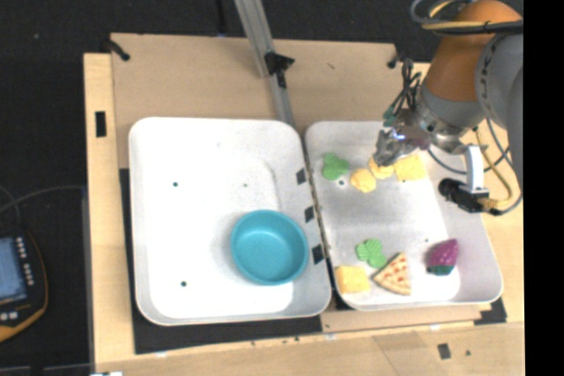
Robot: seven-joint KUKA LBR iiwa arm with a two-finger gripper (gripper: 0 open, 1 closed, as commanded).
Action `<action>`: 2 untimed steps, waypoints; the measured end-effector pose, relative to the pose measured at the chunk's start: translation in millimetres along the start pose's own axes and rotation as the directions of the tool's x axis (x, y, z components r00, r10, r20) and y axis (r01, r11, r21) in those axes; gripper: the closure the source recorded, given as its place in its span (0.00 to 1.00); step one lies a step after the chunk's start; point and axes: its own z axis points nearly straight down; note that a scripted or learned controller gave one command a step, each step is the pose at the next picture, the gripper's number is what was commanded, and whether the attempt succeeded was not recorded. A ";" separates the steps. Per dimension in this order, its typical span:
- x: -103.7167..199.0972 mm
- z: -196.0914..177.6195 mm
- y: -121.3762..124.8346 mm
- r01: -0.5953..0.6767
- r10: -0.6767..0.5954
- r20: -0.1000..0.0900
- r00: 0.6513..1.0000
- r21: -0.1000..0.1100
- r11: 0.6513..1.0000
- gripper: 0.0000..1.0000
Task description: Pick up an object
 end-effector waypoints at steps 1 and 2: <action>1.7 -48.7 10.3 0.000 0.000 0.000 1.000 0.004 1.000 1.00; 0.5 -100.0 11.2 0.001 -0.001 0.001 1.000 0.003 1.000 1.00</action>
